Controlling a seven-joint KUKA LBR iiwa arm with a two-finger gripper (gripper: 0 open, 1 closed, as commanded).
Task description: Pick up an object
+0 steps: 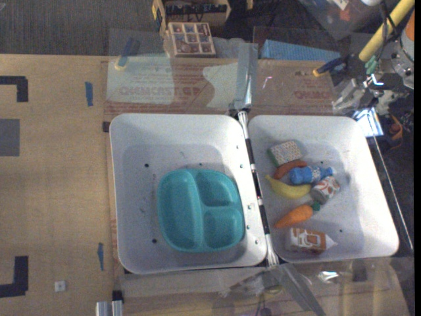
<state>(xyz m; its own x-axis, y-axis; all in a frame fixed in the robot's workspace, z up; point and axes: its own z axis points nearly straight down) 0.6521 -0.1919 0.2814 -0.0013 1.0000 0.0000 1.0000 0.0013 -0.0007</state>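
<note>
Camera view: we see the gripper (368, 84) beyond the right bin (375, 176), well apart from the carrot (294, 216) and banana (288, 188); its opening we cannot tell.

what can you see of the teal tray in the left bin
The teal tray looks like smooth moulded plastic, a rounded rectangle with three sunken compartments: one long one along its left side and two smaller ones on the right. It lies flat and upright on the floor of the left bin, toward the near right corner, slightly rotated. Nothing sits in it.
</note>
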